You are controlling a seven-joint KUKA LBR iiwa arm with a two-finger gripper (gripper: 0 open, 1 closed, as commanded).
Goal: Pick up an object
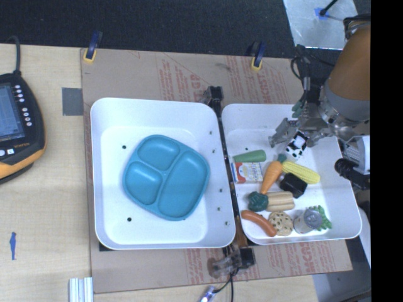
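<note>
- The right bin holds all the small things, crowded in its lower half; its upper left corner is bare white floor.
- The gripper hangs over the upper middle of that bin, its grey fingers spread apart and reaching down to the left.
- A small black-and-white object, patterned like a cow, sits right at the fingertips; whether the fingers press on it or merely stand beside it cannot be told.
- Just below lie a yellow corn cob, a carrot and a black block, close together or touching, leaving little room between them.
- A green cylinder and a small printed box lie against the bin's left wall, near the divide between the bins.
- Along the bottom edge sit a broccoli piece, a tan roll, a sausage, a cookie and a grey round thing on green leaves.
- The left bin holds a blue divided plate at its middle, with wide bare floor all round it.
- The arm with its orange band is cut off at the right, and it hides the right bin's upper right corner.
- A handheld controller lies at the left, partly out of the picture.
- The bench edge carries blue clamps at the top.
</note>
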